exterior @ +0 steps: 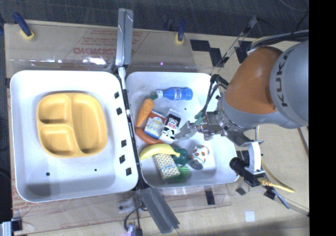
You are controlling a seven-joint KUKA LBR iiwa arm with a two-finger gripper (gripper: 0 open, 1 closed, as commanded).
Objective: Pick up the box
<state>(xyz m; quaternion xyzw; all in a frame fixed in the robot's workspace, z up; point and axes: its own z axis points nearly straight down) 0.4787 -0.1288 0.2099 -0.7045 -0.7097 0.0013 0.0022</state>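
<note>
- The box (154, 125), a small carton with a red and blue printed face, lies flat in the right bin (210, 80), left of that bin's centre.
- Its long axis runs from upper left to lower right, tilted a little off the bin's walls.
- Its left edge touches the carrot (144, 113), which lies steeply, tip toward the top.
- A black-and-white carton (170, 126) lies just beside the box on its right.
- A blue bottle (176, 93) lies on its side above them, long axis across the bin.
- Below the box are a banana (157, 151), a patterned packet (166, 166) and a green item (182, 157).
- The gripper (189, 129) hangs over the bin just right of the black-and-white carton; how far it is open cannot be told, and nothing shows in its grasp.
- The left bin (21, 124) holds a yellow divided tray (72, 123).
</note>
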